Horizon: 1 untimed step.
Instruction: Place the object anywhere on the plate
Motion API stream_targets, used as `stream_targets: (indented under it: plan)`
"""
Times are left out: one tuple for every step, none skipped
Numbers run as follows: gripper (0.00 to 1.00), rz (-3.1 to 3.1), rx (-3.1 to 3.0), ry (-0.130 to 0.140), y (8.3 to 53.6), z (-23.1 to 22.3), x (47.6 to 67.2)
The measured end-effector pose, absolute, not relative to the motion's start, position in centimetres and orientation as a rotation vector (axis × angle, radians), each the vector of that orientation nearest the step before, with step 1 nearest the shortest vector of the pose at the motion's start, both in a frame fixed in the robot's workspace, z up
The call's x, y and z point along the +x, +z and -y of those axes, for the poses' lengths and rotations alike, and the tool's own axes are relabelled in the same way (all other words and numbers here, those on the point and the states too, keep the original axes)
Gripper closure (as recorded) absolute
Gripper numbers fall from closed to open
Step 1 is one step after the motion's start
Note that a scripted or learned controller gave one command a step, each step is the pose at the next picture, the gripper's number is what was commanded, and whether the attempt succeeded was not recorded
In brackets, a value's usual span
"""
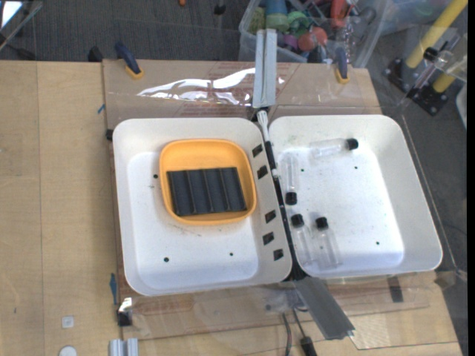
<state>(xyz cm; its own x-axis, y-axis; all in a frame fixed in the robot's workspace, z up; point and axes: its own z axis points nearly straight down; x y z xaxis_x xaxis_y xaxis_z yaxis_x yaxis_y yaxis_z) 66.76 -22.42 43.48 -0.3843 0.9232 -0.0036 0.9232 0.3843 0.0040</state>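
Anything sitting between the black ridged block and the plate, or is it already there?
Nothing visible stands in the way. The black ridged block already lies flat inside the orange plate in the left bin. The clear vials lie apart in the right bin.

Two shallow white plastic bins sit side by side on the pale wooden worktop (44,199), touching along their inner edges. In the left bin (141,262), a rounded-square orange plate (206,153) lies toward the back, and a dark ribbed rectangular block (206,191) rests on it. In the right bin (415,228), four clear plastic vials with black caps: one (334,148) near the back, one (289,178) along the left wall, two (304,237) (326,242) side by side toward the front-left. Behind the bins lies a crinkled clear plastic sheet (197,89), and further back, right of centre, a clear tub of mixed toys (312,13).
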Motion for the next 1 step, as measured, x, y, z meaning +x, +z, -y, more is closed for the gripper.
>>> stream_targets:
  plan:
    - [1.00,-2.543,1.835,0.002,43.47,22.41,66.76]
